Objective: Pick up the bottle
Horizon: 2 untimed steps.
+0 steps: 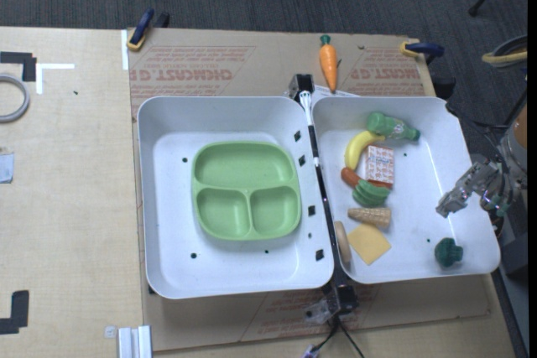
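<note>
My gripper hangs over the right bin at its three o'clock edge; I cannot tell its state. The green bottle lies at twelve o'clock, well apart.

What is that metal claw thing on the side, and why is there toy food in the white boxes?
That is a robot arm's end effector, the part it grabs with. It reaches in from the right, and the camera looks down from above. Two white bins sit side by side. The left bin has a green divided plate. The right bin has toy food: a banana, a cheese slice, a cone and a green bottle. A carrot lies outside the bins. The robot should pick up the bottle, but is not holding anything yet.
</note>
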Each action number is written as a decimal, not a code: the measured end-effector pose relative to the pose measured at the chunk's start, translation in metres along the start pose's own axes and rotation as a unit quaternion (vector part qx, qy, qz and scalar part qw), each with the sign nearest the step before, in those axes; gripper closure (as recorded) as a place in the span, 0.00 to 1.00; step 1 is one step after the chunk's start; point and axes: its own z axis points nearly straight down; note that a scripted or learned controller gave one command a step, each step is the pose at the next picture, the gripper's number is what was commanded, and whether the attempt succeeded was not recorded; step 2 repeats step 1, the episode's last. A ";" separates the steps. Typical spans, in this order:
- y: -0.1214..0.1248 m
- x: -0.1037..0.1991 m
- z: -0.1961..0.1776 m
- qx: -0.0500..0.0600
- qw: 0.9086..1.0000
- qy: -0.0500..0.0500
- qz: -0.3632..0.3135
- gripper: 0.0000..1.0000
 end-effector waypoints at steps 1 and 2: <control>-0.008 -0.007 -0.005 0.000 0.995 -0.001 0.102 1.00; -0.008 -0.007 -0.005 0.000 0.995 -0.001 0.102 1.00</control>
